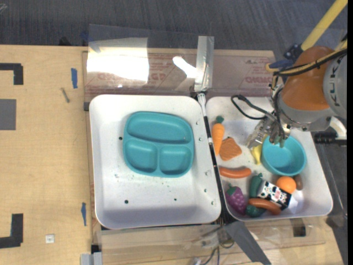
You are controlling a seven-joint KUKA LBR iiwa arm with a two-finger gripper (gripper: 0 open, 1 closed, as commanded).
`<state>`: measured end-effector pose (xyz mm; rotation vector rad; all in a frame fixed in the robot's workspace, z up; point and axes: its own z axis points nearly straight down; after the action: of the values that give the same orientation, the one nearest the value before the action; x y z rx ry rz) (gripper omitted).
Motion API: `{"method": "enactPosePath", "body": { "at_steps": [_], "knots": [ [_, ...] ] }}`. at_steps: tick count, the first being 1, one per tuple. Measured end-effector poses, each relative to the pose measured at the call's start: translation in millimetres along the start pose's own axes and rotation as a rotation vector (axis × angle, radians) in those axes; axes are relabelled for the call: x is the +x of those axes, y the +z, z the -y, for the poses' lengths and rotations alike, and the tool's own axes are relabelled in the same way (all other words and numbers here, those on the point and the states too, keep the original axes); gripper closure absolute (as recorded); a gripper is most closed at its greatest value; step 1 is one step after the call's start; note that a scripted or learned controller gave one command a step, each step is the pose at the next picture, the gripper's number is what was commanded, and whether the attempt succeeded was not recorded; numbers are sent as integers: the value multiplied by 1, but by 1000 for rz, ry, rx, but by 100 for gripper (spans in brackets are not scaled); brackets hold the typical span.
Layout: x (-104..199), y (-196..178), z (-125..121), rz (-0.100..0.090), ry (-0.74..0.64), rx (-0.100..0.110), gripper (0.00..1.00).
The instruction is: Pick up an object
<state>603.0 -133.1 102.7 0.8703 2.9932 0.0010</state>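
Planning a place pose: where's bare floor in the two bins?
Left bin: bare strip all round the teal divided plate, widest along its near edge. Right bin: crowded; only the far corner past the carrot is bare, crossed by a black cable.

We are looking at a grey arm [337, 95] whose rounded casing is carrying part of a dark maker's name, cut off at the frame edge. Just above the gripper [268, 135], a broad glossy orange band [306, 87] is wrapping the wrist and catching a soft highlight. A yellow cable [329, 16] is running diagonally away behind the band, and thinner yellow and black leads are crossing its top. A black cable [248, 106] is looping out beside the gripper, whose small metal parts are showing silver-grey and slender.
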Motion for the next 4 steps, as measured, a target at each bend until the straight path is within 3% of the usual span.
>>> {"method": "enactPosePath", "body": {
  "at_steps": [1, 2, 3, 4],
  "knots": [
    [16, -130, -58, -9, 60, -2, 100],
    [19, 12, 25, -13, 5, 2, 100],
    [85, 11, 40, -13, -107, 2, 100],
    [95, 10, 21, -8, -127, 2, 100]
  ]
}}
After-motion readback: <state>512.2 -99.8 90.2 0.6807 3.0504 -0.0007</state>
